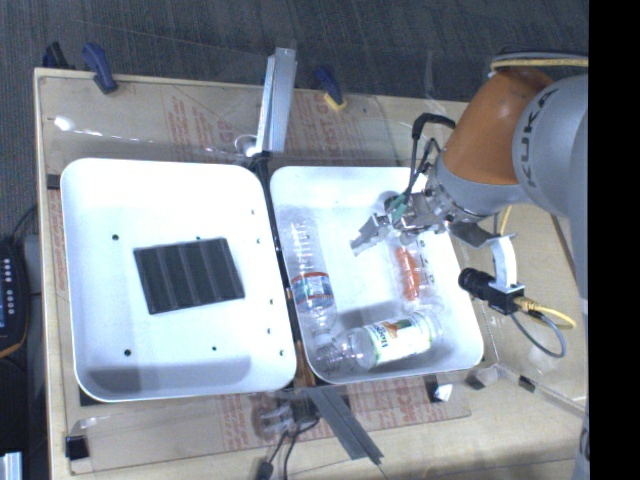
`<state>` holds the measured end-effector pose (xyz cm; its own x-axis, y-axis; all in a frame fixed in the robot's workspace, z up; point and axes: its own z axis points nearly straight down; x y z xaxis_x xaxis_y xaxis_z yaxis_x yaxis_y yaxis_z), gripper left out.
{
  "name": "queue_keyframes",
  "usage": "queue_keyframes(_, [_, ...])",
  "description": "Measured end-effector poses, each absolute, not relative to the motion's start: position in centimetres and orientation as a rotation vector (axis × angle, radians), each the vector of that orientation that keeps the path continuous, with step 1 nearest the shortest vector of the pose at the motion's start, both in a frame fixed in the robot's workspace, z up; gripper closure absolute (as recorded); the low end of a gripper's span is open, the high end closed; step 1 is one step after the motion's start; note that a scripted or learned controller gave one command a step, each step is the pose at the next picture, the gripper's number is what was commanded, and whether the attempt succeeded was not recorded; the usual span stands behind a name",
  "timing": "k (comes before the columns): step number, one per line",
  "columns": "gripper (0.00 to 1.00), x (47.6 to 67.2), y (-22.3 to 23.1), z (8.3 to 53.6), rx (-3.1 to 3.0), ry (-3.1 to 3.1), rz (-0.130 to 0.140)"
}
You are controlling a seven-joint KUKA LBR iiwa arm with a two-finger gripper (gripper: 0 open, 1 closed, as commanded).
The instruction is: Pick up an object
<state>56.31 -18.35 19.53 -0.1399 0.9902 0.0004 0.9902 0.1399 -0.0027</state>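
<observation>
Three bottles (pixel 365 343) under the claw (pixel 375 230)

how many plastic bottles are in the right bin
3. One with a blue label lies along the bin's left wall, one with a green-and-white label lies along the near wall, and one with an orange label lies just below the gripper. More may hide under the arm.

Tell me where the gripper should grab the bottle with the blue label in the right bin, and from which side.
Probably across the middle of the blue-label bottle, at the label, coming straight down. It lies on its side along the right bin's left wall, so the fingers should close across its narrow width. The wall-side finger has little room. The gripper is over the bin's upper middle.
</observation>
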Motion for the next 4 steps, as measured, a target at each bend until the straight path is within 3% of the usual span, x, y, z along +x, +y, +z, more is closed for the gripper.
queue_keyframes(2, [0.00, 57.1, -20.9, 14.8, -1.932, -2.474, 0.003])
queue_keyframes(4, [0.00, 56.8, -20.9, 16.1, -1.829, -2.552, 0.002])
